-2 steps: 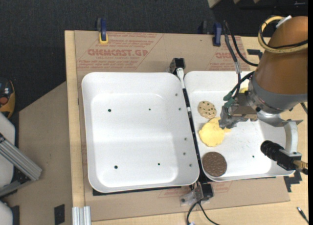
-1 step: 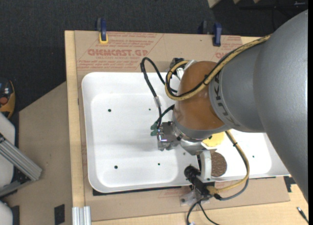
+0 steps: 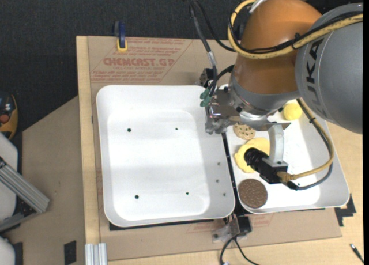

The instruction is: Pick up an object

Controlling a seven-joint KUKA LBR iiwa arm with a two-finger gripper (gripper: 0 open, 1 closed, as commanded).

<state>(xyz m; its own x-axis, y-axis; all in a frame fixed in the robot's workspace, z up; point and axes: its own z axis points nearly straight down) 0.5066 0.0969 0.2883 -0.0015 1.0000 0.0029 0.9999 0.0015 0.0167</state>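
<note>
Camera view is looking down on the surface (image 3: 173, 71) carrying two white bins, and the arm (image 3: 277, 45) is hanging over the right bin (image 3: 323, 192). The pincer (image 3: 221, 115) is sitting low at that bin's left edge, by the wall shared with the left bin (image 3: 155, 160). The wrist is covering it, so you cannot tell how wide it is standing or whether it is gripping anything.

Lying in the right bin are a yellow ball (image 3: 292, 110), a speckled biscuit (image 3: 243, 130) just beside the pincer, a yellow lump (image 3: 241, 159) and a brown disc (image 3: 252, 193).

You are probably watching the reach-down step, with the biscuit looking like the nearest candidate. The next move is calling for closing squarely on one item, then lifting it clear of the bin wall.
</note>
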